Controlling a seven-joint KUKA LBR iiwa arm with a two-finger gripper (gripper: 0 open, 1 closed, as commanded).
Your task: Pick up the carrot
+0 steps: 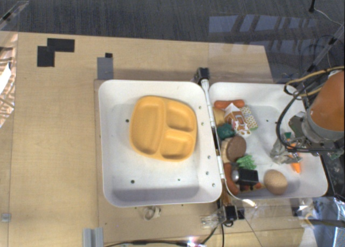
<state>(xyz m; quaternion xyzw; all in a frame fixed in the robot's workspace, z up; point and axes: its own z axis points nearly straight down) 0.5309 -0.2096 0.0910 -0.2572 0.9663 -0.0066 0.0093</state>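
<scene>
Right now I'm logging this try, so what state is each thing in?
Carrot: lying on the right bin's floor, under the tool.
Tool: low over the carrot, grip unclear.
Yellow tray: upright in the left bin, compartments bare.
Potato: resting in the right bin.

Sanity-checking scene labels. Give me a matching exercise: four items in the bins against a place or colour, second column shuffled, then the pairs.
Things:
1. yellow divided tray
2. carrot
3. tan egg-shaped item
4. gripper

Descriptions:
A. near front edge of right bin
B. small orange piece right beside the gripper
C. lies in left bin
D. low over right side of right bin

Pairs: 1-C, 2-B, 3-A, 4-D
</scene>
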